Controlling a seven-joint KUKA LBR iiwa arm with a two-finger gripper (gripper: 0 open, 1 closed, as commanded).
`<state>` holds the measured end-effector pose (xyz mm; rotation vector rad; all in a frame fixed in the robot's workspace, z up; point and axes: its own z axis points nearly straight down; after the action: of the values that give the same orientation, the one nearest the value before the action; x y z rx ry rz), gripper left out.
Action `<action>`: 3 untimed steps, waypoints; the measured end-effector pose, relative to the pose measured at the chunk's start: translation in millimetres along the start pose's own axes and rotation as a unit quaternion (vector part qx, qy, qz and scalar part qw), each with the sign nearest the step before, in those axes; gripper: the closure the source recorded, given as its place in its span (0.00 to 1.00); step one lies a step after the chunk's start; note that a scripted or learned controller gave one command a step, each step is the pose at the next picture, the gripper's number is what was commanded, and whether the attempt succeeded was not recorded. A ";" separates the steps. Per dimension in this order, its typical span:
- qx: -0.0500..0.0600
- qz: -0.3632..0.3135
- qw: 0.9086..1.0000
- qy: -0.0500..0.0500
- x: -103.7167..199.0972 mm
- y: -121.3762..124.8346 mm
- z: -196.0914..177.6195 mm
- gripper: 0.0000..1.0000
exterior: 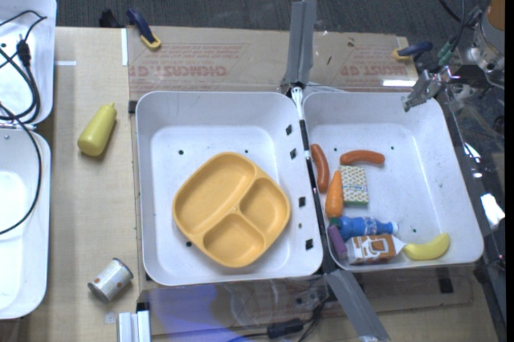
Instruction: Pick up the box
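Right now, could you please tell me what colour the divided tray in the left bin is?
The divided tray is yellow-orange, seen in the camera view.

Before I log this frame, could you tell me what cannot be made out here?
- gripper, camera view: too small and blurred to read its fingers.
- box: print too small to read; blue bottle crowds its top.
- purple item: partly behind the bin wall.

Robotics lab, cardboard-topped bench (209,63), two white bins (152,196), clamps (141,28), loose cables (20,75), toy food
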<state>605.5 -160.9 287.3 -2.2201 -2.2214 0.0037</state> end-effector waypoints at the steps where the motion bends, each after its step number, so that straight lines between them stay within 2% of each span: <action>1: -0.003 -0.120 0.993 0.000 17.7 -85.0 192.5 0.00; 2: -0.006 -0.117 0.993 0.000 51.7 -14.7 191.2 0.00; 3: 0.000 -0.112 0.994 0.001 41.8 -93.3 153.0 0.00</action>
<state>511.8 -119.3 134.5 -1.9578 -2.4548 0.0018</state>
